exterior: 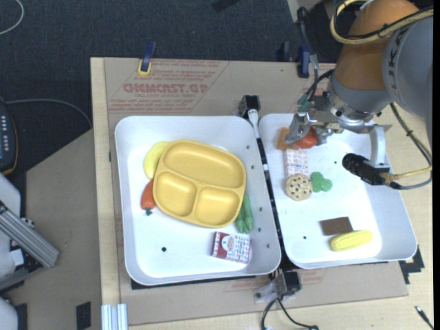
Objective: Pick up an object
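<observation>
My gripper (301, 128) is low over the far left corner of the right bin (385, 205), right above an orange-red toy (307, 141) that lies against the bin's back wall. The gripper's body hides part of the toy. Just in front of it lie a white packet with red print (295, 162), a round cookie (298, 187) and a small green piece (320, 182). Nearer the front of that bin sit a brown block (335, 225) and a yellow corn cob (351, 240).
The left bin (134, 239) holds a yellow divided plate (198, 182), a yellow fruit (154, 158), a red-orange pepper (148, 196), a green vegetable (244, 216) and a red box (230, 247). A black cable end (361, 167) hangs over the right bin beside the arm.
</observation>
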Available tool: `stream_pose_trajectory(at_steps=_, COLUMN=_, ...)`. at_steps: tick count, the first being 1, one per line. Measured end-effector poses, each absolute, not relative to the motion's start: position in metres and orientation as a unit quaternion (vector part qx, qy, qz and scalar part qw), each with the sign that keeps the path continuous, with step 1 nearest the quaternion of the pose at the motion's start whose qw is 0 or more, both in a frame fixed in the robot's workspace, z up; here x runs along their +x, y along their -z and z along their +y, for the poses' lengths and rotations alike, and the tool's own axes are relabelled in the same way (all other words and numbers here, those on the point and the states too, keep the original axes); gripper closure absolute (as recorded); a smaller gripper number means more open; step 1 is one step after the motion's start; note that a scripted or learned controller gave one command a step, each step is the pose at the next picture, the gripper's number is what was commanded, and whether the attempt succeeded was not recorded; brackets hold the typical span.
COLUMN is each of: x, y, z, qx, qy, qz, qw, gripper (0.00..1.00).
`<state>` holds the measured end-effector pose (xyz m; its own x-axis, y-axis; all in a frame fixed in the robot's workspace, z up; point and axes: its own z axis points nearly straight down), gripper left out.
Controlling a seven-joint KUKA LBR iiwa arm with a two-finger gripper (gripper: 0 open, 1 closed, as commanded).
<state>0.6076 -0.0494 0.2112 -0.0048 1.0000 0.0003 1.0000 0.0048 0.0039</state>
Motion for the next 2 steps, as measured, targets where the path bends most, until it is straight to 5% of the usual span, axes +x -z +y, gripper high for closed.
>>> stream_pose_trajectory(at_steps=1, x=0.653, y=-0.233, z=-0.018, qx=0.705, qy=-0.0028, qz=0.709, qw=0.003, gripper=1.0)
stream_pose_trajectory(at_steps=2, x=0.666, y=-0.214, z=-0.014, qx=0.706, qy=-0.0003, qz=0.708, qw=0.001, gripper=1.0)
